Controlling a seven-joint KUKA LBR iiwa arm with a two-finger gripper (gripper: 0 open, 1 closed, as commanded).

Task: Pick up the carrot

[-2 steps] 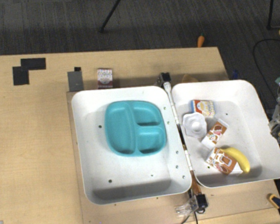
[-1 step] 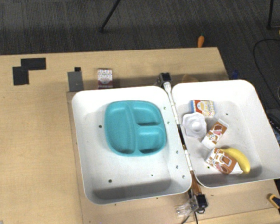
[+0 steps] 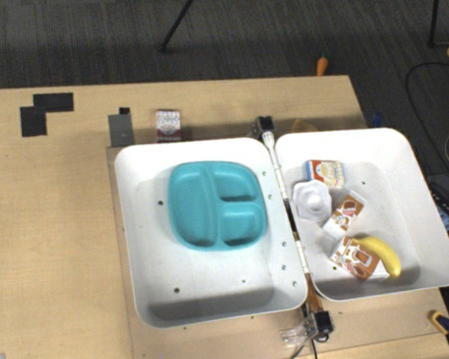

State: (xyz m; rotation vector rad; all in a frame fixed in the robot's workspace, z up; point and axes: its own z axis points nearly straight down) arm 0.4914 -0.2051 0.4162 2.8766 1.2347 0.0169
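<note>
Beyond the bench's far edge: a small orange thing point(image 3: 322, 66) lies on the dark carpet, well apart from both bins; too small to tell whether it is the carrot.
Carrot's place: cannot be told with any certainty.
Jaws: their state cannot be told.
Right bin point(image 3: 425, 195): holds a banana point(image 3: 383, 254) near its front, touching a brown-and-white carton point(image 3: 354, 258) on its left side.
Middle of right bin: a white cup point(image 3: 313, 199), with a second brown-and-white carton point(image 3: 346, 210) just beside it and an orange-and-white carton point(image 3: 326, 173) behind it.
Left bin point(image 3: 156, 288): a teal divided tray point(image 3: 215, 204) lies flat in the middle, with three compartments.
Behind left bin: a grey block point(image 3: 121, 129) and a small patterned cube point(image 3: 168, 123) stand on the bench point(image 3: 50, 255), near each other but apart.
Bench, far left: black patches point(image 3: 46, 111).
</note>
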